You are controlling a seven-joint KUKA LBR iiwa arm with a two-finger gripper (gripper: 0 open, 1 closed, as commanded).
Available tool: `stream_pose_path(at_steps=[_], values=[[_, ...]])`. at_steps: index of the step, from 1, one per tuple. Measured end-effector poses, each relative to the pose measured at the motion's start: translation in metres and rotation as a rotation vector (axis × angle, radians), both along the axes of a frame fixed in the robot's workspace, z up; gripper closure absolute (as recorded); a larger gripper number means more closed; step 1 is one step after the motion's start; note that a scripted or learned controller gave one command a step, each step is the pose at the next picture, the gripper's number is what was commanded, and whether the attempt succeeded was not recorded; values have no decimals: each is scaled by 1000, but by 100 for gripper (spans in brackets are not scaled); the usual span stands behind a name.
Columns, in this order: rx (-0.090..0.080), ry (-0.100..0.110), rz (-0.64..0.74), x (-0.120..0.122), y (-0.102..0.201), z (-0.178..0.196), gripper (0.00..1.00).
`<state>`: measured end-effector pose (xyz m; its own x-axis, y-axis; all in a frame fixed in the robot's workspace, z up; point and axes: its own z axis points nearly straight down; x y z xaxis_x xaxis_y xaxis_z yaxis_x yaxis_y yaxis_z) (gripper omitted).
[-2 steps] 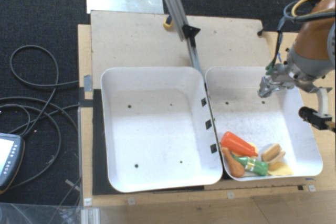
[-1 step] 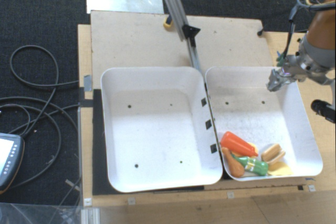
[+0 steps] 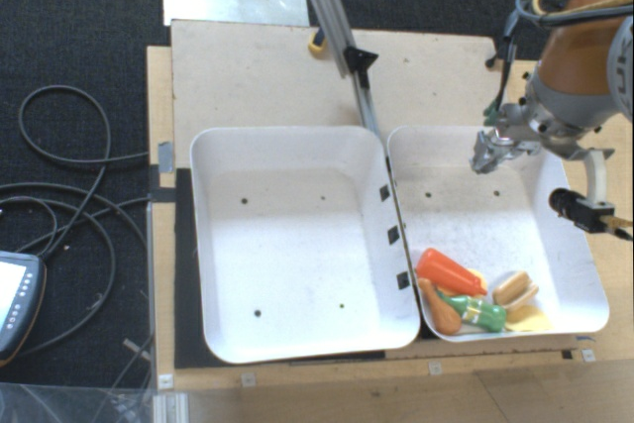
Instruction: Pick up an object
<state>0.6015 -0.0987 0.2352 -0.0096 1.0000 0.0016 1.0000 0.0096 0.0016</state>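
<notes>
- Down at the near edge of the right bin [image 3: 570, 243] lies a huddle of toy foods, all touching or nearly so.
- An orange toy carrot [image 3: 451, 270] rests with its long axis slanting from upper left to lower right, the narrow end toward the divider between the bins.
- Just below it sits a second, duller orange piece [image 3: 440, 307], slanting the same way, tight against the bin's left wall.
- One green toy bottle [image 3: 476, 311] lies on its side, long axis nearly level, neck toward the right.
- One hot dog in a bun [image 3: 515, 289] lies to the right of the carrot, tilted up toward the right; a pale yellow piece [image 3: 528, 317] shows beneath it, too unclear to name.
- Two white bins stand side by side; the left bin [image 3: 213, 243] shows bare floor.
- One gripper [image 3: 490, 154] hangs over the far part of the right bin, and whether it is apart or together I cannot tell.
- All the toys lie well apart from the gripper, toward the viewer and a little to the left to straight below it in the view.
</notes>
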Motion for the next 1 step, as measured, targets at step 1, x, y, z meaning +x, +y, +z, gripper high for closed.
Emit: stream_pose_path(at_steps=[1], values=[[0,0,1,3,51,-2,100]])
